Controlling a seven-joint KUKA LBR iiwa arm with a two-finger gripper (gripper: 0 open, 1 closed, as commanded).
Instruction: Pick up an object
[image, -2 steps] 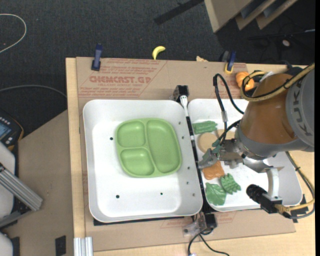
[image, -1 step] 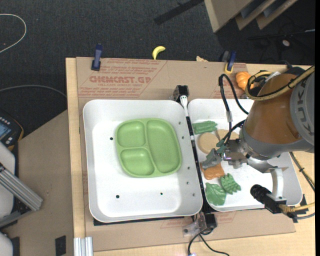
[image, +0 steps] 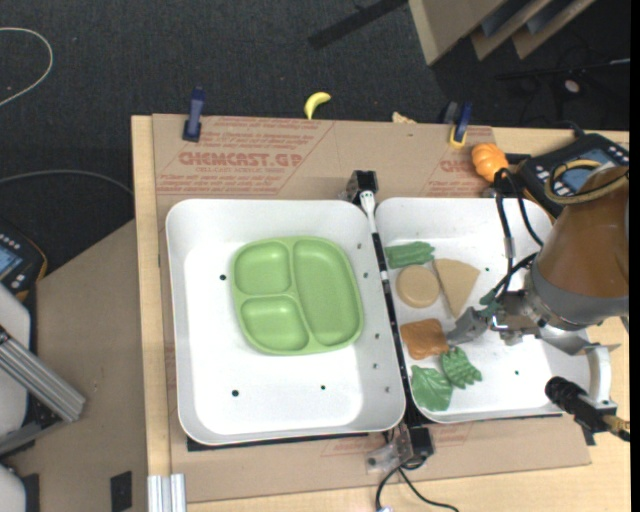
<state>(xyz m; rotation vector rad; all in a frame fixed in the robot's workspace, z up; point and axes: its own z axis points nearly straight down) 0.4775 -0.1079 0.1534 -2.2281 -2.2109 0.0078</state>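
I am lowering the gripper (image: 462, 326) beside the brown toast piece (image: 424, 339); its spread I cannot tell, so I am centring it first

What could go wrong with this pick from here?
The gripper sits low among crowded food pieces in the right bin: the brown piece, green leafy piece and tan wedge lie close together, so it may nudge or catch two. They also lie near the bin's left wall.
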